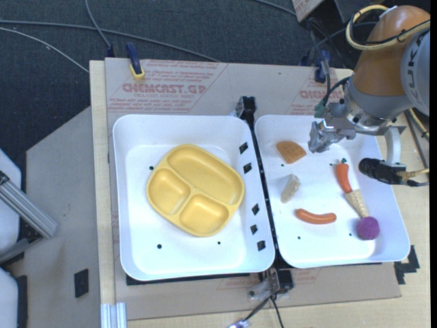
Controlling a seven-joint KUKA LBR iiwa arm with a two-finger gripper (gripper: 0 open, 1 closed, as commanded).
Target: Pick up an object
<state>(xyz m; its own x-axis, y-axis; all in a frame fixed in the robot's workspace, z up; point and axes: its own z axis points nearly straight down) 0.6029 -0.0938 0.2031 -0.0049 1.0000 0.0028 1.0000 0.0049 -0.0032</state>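
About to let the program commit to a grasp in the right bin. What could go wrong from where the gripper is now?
The gripper hangs beside the orange wedge, not over it, so a straight descent may close on bare bin floor. The wedge looks flat and may slip out of a pinch. The carrot, cone and purple ball lie close together near the right bin edge, so a reach there could knock a neighbour.

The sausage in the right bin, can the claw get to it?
Probably yes. The sausage lies alone on the bin floor, nothing on top, and the claw hangs above the same bin.
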